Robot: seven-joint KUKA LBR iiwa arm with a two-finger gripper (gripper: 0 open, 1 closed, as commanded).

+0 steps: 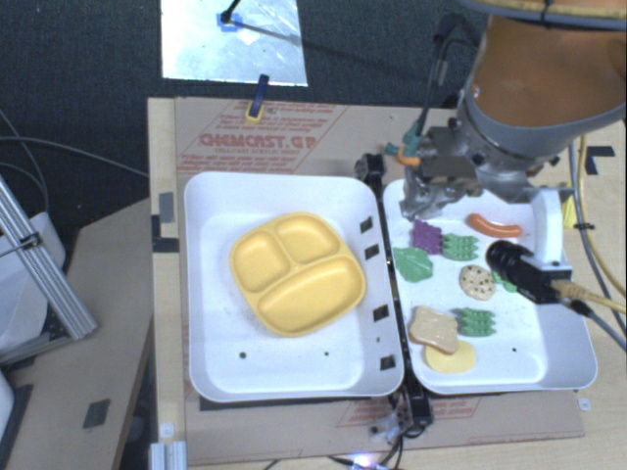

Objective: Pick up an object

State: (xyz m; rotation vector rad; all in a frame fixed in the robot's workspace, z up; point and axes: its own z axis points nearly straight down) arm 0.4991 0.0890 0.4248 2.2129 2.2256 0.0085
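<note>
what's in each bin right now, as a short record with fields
left bin: yellow three-compartment plastic plate
right bin: purple toy grape bunch, green toy leaf, orange toy sausage, speckled round toy cookie, toy bread slice, flat yellow disc, upper green ridged toy piece, lower green ridged toy piece
jaws: low over the right bin's far left corner, close to the grape bunch

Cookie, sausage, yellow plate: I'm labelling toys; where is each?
Cookie [477, 281], camera view, centre of its face.
Sausage [495, 227], camera view, middle of its length.
Yellow plate [309, 297], camera view, floor of largest compartment.
</note>
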